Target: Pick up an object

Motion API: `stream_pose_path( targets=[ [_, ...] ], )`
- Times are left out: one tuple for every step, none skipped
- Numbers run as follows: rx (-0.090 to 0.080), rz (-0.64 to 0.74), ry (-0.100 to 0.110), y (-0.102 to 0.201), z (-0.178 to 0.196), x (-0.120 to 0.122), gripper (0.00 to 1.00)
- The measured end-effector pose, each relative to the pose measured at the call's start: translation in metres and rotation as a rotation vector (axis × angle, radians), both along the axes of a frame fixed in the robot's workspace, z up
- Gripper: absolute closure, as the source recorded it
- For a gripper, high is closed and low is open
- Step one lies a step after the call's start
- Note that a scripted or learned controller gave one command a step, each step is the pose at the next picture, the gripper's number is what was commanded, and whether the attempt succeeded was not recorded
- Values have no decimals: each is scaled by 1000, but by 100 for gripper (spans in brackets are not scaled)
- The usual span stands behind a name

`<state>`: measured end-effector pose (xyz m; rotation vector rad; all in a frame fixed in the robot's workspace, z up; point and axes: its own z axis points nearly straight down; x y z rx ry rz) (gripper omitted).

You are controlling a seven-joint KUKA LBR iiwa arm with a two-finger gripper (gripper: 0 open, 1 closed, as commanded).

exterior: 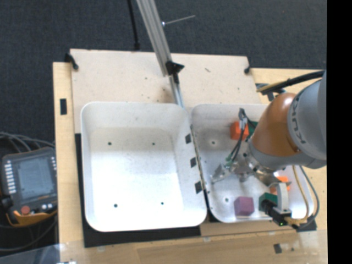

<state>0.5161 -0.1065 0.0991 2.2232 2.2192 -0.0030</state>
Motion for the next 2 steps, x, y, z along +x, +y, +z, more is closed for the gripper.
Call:
stream_pose_path(
  targets=[
    [2, -7, -7, 0, 13, 2, 100],
    [1, 5, -7, 2, 57, 8, 100]
  ],
)
